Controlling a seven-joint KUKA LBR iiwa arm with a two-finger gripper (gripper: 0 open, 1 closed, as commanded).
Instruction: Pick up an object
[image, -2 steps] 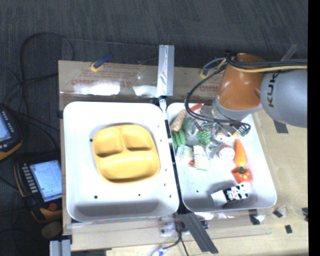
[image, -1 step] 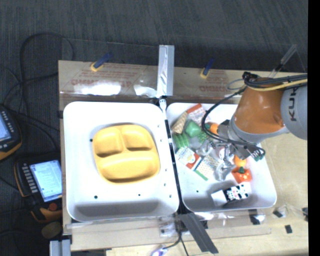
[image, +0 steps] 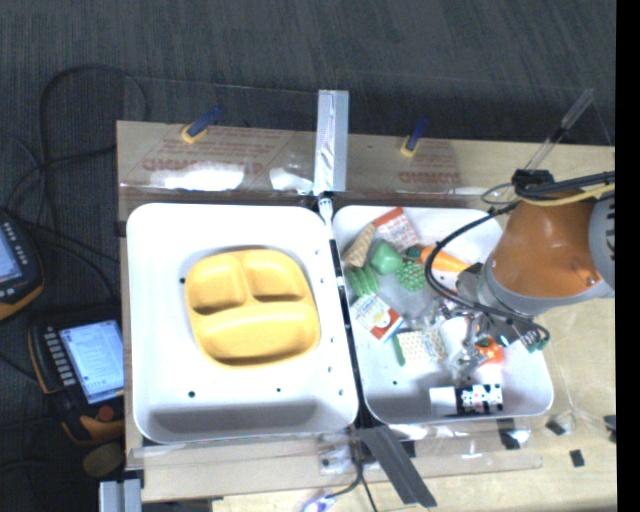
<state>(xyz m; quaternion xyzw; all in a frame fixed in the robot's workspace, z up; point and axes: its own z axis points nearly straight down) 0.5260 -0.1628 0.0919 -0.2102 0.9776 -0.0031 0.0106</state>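
The right bin (image: 525, 405) holds a heap of small objects. A green toy (image: 385, 258) lies near its back left, with a red and white packet (image: 397, 228) behind it and an orange piece (image: 446, 262) to its right. A small printed packet (image: 378, 318) and a green and white packet (image: 421, 346) lie in the middle. A black and white block (image: 478, 397) sits near the front wall. My gripper (image: 468, 345) hangs low over the bin's middle right, just above the block and beside a small red-orange item (image: 490, 346). The wrist and cables hide what lies beneath it.
The left bin (image: 160, 400) holds a yellow sectioned tray (image: 252, 304). The orange band of the arm (image: 545, 250) covers the right bin's back right corner. A metal divider post (image: 331, 140) stands behind the two bins. Handheld devices (image: 85, 360) lie off the bench at left.
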